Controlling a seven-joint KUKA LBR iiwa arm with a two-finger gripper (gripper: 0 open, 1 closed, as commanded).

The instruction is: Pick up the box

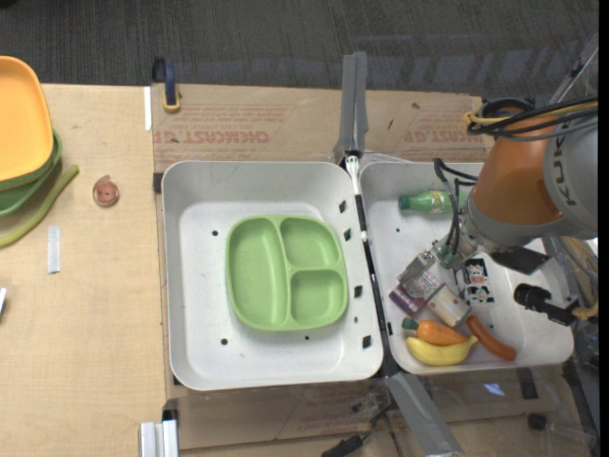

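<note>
One hand [453, 251] low in right bin [533, 350], over box [419, 282]; finger opening unclear.

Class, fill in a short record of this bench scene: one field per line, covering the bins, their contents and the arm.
left bin: holds a green divided plate
right bin: green bottle, box, carrot, banana, red sausage
arm: reaches in from the right, over the right bin
gripper: low, beside the box
outside the bins: orange and green plates at far left
</note>
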